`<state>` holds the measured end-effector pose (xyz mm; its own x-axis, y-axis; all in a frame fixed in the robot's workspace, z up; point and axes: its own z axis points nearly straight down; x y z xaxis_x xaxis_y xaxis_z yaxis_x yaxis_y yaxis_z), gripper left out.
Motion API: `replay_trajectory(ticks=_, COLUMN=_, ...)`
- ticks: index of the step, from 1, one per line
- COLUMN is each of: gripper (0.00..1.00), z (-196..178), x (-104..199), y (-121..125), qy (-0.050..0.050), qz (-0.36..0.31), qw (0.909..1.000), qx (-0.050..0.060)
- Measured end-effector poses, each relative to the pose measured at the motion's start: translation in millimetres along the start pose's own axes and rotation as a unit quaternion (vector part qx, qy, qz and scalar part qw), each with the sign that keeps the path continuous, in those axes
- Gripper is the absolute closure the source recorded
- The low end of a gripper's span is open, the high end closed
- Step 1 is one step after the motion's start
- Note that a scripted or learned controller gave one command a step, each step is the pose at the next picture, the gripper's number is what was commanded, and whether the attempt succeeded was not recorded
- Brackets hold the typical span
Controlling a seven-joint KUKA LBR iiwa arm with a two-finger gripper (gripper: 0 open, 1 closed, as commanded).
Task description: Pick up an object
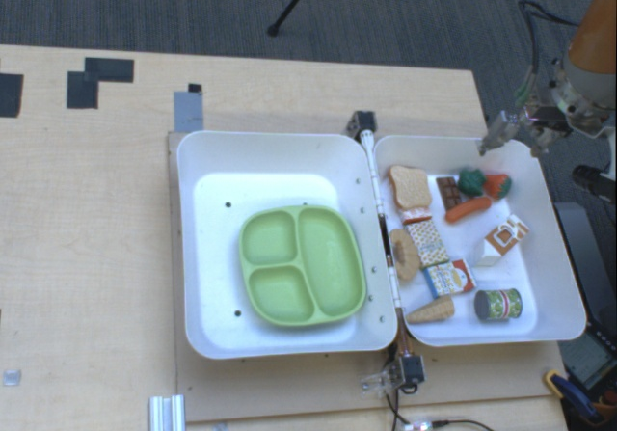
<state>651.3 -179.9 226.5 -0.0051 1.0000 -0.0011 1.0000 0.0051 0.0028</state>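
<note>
Arm poised at the upper right, toys waiting below it.

Left bin (193, 227) carries the green divided plate (303, 265); right bin (554, 255) has the toys. The gripper (508, 130) hovers over that bin's upper rim, fingers spread, nothing between them. Nearest pick looks like the carrot (470, 207), just below-left of the gripper, long axis running lower-left to upper-right.

Pale green divided plate (303, 265) in a white bin (207, 255); orange carrot (469, 208); green-labelled can (497, 305); tan bread slice (412, 188); light wooden bench (87, 246).
</note>
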Motion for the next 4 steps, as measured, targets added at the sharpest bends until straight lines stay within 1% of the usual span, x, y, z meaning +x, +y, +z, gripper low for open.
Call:
replay_trajectory(ticks=1, gripper=0.00, z=141, x=12, y=-40, qy=0.000, qz=0.001, qw=1.0000, qx=-0.001)
replay_trajectory(ticks=2, gripper=1.00, z=129, x=12, y=-38, qy=0.000, qz=0.000, qw=1.0000, qx=-0.003)
replay_trajectory(ticks=3, gripper=1.00, z=31, x=52, y=-80, qy=0.000, qz=0.000, qw=1.0000, qx=-0.001)
replay_trajectory(ticks=4, gripper=1.00, z=13, x=137, y=-123, qy=0.001, qz=0.000, qw=1.0000, qx=0.001)
